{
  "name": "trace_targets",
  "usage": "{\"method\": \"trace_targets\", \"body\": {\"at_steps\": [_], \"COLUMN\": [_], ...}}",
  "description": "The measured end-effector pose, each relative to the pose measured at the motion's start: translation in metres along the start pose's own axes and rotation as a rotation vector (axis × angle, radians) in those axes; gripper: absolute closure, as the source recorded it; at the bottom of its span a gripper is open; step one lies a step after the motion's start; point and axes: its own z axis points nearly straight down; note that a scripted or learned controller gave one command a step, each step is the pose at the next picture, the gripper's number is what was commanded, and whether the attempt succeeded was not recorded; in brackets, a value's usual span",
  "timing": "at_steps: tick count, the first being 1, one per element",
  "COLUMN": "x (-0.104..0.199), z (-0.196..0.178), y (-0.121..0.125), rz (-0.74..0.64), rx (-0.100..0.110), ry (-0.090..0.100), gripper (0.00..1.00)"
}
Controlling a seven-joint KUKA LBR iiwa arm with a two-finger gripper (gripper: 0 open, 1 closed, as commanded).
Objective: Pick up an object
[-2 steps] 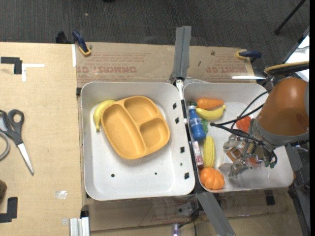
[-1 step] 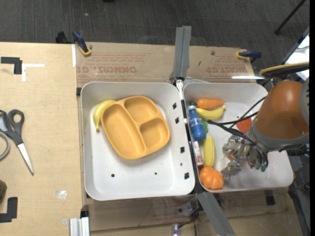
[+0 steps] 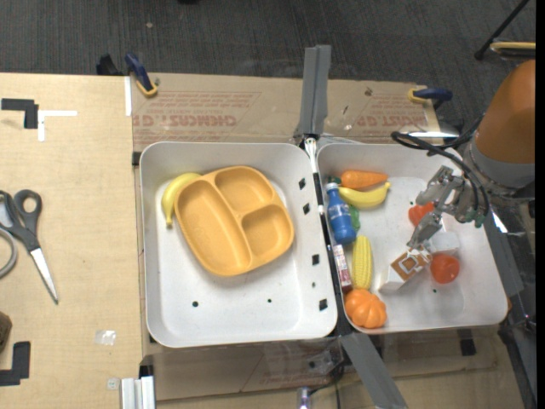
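Toys in the right bin (image 3: 477, 313), waiting for the arm to pick one.

In the left bin (image 3: 162, 313) sits a smooth orange plate (image 3: 232, 220) with three sections, and a curved yellow banana (image 3: 174, 192) lies against its left edge. In the right bin, a row of toys lies along the left wall: an orange carrot (image 3: 363, 179), a second banana (image 3: 366, 196), a blue bottle (image 3: 339, 216), bumpy yellow corn (image 3: 363, 261) lying long-ways up and down, and a round orange fruit (image 3: 366, 308). Further right lie a small brown and white box (image 3: 410, 265) and a shiny red tomato (image 3: 444, 267). The gripper (image 3: 430, 220) hangs just above these two, so the box lies just below it and a bit left. I cannot tell how wide it is open, and I see nothing in it.
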Motion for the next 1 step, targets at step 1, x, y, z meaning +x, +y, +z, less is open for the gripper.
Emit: {"method": "trace_targets", "body": {"at_steps": [1], "x": [0.0396], "z": [0.0591], "y": [0.0045], "rz": [0.008], "rx": [-0.003], "ry": [-0.017], "gripper": [0.0]}}
